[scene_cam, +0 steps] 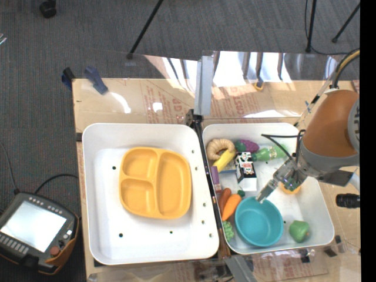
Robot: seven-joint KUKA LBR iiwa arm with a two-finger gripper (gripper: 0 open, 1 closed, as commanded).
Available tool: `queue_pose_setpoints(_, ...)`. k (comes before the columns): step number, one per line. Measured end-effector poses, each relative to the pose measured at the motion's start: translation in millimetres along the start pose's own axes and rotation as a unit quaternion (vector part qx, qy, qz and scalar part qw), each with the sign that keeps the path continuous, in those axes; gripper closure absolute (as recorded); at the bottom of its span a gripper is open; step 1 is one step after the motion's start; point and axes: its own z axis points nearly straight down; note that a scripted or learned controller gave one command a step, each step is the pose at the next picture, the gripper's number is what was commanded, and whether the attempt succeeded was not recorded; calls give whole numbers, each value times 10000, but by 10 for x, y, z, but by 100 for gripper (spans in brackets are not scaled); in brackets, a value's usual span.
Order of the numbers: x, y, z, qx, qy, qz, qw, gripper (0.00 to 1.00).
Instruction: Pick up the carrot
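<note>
Carrot (230,206) near right bin (322,207) left edge, touching teal bowl (259,222). Gripper (262,195) above bowl rim, maybe apart from carrot; claw state unclear.

A robotics lab: grey carpet (88,34), tripod legs (150,19), a chair castor (47,7), a teach pendant (36,231) on the floor, and a cardboard-topped bench (135,101) bearing two bins (97,137).

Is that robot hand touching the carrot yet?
Apart. In the camera view the hand sits over the teal bowl's rim, and white bin floor shows between it and the carrot.
</note>
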Motion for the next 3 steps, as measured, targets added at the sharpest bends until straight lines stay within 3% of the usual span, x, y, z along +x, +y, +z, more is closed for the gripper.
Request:
queue_pose_setpoints(1,863,86,40,-6,-10,-284,9996,0)
queue_pose_setpoints(2,581,391,379,9,-9,-839,9965,0)
queue_pose_setpoints(3,229,771,374,14,-14,-1780,9840,0)
